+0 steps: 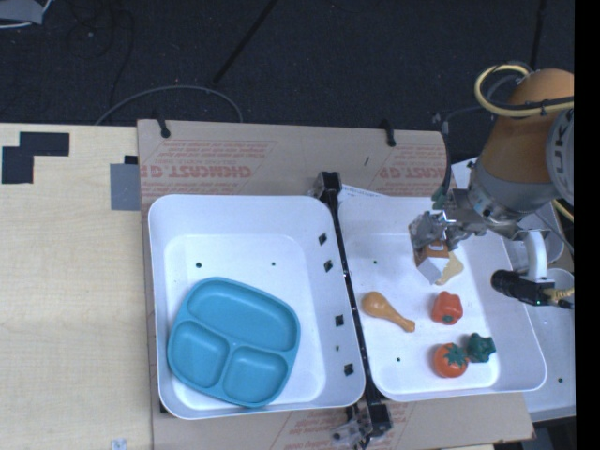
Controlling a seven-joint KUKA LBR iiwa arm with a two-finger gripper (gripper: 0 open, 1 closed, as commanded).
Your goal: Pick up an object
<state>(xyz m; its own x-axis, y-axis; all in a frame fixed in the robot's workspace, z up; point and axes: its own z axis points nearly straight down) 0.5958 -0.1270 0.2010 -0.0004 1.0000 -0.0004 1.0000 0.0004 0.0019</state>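
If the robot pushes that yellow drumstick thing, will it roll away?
The drumstick would probably swivel rather than roll straight: one end is fat, the other thin. It looks like smooth, stiff plastic, so likely light and a bit slippery. The bin wall should stop it.

Grey arm (pixel 514 178), orange band, looped yellow cable (pixel 499 75).

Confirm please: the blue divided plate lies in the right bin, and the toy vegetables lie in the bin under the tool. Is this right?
Not quite. The camera view shows the blue divided plate in the left bin, not the right. The toy vegetables do lie in the right bin, under the tool.
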